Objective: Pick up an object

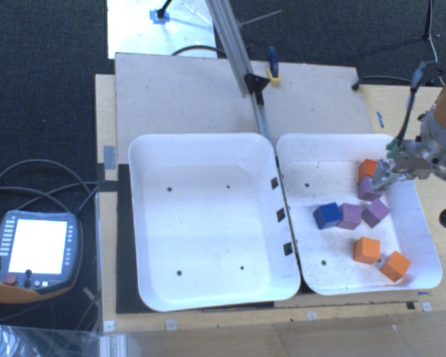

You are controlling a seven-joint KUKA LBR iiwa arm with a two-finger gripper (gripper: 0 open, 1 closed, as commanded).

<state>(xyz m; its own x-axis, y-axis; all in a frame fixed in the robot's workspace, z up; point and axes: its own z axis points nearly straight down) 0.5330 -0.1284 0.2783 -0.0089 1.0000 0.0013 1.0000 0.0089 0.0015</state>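
Camera view shows my end effector (384,175) low over the right bin (424,274), near its far right part. It comes in from the right side, and my grey arm (442,136) is behind it. The tip is just at a purple block (367,190) and an orange block (367,168), which sit close together, the orange one farther from the camera. I cannot tell if my end effector is spread or pressed together, and I cannot tell if any block is between its parts.

The other blocks lie in the same bin. A blue block (327,215) is near the middle, with a purple block (350,216) touching it on the right, and one more purple block (375,211) just beside that one. Nearer to the camera there are two orange blocks, one (366,250) near the middle and one (395,265) close to the near right corner.

The left bin (145,199) stands beside the right bin, touching it along the middle edge. Both bins rest on the tabletop (193,95). A teach pendant (33,255) with a bright screen lies on the floor at the left, well apart from the bins.
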